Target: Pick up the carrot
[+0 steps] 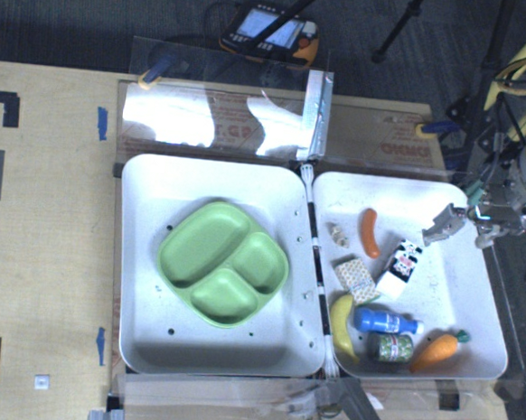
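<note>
Orange carrot [436, 351] is lying in the near right corner of the right bin [483, 294], while the gripper [466, 222] is hovering well apart, fingers spread.

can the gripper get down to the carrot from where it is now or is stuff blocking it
Probably yes. The carrot lies in the right bin's near corner, top uncovered; only the can touches its left end. The gripper hovers above the far side.

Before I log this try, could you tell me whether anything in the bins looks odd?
Nothing looks spilled or damaged. The carrot lies in the right bin's near corner, and the green plate sits askew in the left bin.
</note>
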You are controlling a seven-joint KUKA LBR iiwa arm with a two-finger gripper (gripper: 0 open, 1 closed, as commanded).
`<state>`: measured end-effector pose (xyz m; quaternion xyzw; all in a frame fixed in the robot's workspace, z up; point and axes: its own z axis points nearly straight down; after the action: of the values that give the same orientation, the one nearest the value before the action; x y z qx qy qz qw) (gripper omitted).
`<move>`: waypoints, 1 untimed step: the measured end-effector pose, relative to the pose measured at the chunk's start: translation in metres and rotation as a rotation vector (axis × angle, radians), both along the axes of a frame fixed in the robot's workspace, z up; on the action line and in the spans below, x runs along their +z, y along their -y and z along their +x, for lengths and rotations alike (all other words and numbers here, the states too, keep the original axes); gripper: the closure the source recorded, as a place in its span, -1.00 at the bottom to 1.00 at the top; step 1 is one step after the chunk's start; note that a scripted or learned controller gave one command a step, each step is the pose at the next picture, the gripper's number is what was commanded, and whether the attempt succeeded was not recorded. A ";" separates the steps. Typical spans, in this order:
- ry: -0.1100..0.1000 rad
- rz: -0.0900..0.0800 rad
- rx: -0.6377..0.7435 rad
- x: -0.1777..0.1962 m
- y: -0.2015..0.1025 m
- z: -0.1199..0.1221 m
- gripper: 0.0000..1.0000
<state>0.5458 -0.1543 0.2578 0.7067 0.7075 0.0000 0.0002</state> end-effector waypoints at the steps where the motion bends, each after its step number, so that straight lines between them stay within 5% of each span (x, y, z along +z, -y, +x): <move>1: 0.000 0.001 0.166 -0.093 0.023 -0.051 -1.00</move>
<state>0.4944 -0.1771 0.1651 0.6457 0.7636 0.0002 -0.0001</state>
